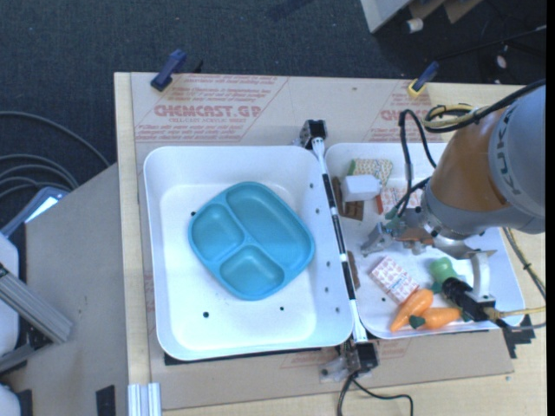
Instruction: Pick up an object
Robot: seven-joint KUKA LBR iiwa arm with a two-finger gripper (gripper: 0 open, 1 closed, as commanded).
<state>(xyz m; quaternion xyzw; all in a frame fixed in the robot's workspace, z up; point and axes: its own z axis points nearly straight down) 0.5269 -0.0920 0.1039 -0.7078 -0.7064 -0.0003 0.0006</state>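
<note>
Your gripper (pixel 386 235) hangs low over the middle of the right bin (pixel 368 321), and you cannot tell from here whether it grips anything; the small patterned packet (pixel 395 277) lies just below it, with two orange carrots (pixel 414 308) and a green piece (pixel 443 268) further toward the bin's near corner. Boxy items (pixel 362 183) crowd the far side, close to the divider. The left bin (pixel 165 232) holds one smooth blue sectioned plate (pixel 251 239), with bare white floor around it.

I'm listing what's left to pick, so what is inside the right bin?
The right bin holds two toy carrots, a green piece, a patterned packet and small boxes. The arm covers the bin's middle, so anything under it is hidden.
</note>
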